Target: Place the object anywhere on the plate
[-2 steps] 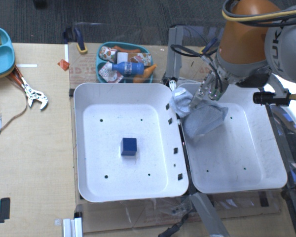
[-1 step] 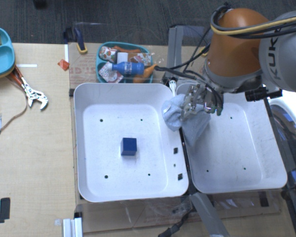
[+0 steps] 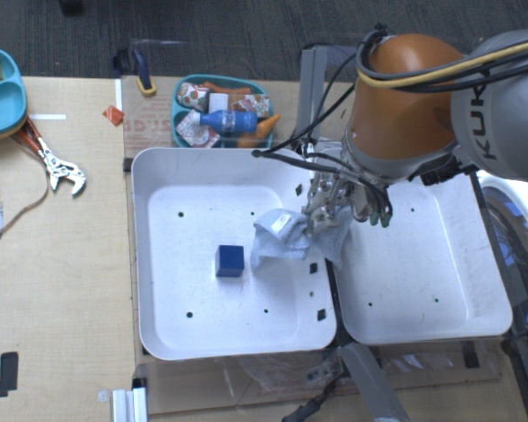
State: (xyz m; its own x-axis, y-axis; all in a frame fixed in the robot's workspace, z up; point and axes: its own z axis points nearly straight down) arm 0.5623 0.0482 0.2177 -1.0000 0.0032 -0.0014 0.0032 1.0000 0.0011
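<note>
A robotics lab: bench, white bins, spanner, dark carpet.

A cube lies in the left bin, left of a crumpled cloth.

The arm's orange band blocks the far edge of the right bin. The gripper is a tangle of metal and cable; its fingertips are lost against a crumpled pale thing, maybe plastic wrap. The teal tray runs off the left edge.
</note>
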